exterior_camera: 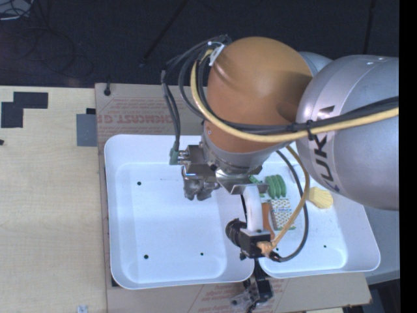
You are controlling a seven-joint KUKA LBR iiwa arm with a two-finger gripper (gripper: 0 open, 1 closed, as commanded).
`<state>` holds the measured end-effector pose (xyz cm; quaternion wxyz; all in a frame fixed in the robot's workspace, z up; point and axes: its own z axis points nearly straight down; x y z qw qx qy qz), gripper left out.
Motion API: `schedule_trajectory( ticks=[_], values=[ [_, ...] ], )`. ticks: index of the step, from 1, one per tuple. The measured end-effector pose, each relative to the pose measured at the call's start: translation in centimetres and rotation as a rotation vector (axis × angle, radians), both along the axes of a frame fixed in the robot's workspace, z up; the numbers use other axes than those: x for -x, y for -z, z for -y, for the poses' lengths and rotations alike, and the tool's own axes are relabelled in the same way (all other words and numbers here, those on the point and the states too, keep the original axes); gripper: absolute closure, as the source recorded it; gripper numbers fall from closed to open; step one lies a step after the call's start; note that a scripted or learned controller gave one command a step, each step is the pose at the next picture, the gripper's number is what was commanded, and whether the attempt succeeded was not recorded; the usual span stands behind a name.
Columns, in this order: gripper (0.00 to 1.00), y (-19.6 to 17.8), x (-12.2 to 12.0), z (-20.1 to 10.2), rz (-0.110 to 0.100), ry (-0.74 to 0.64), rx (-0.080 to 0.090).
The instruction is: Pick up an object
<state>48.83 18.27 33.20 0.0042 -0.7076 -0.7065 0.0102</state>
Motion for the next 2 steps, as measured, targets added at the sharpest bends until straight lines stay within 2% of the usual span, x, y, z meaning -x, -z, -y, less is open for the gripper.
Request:
schedule_trajectory(
  ticks=[1, 2],
  values=[
    [1.00, -3.8, -1.8, -3.4, 0.020, -0.005, -0.009],
    [1.00, 12.5, 1.7, -3.8, -0.001, 0.000, 0.000]
  ],
)
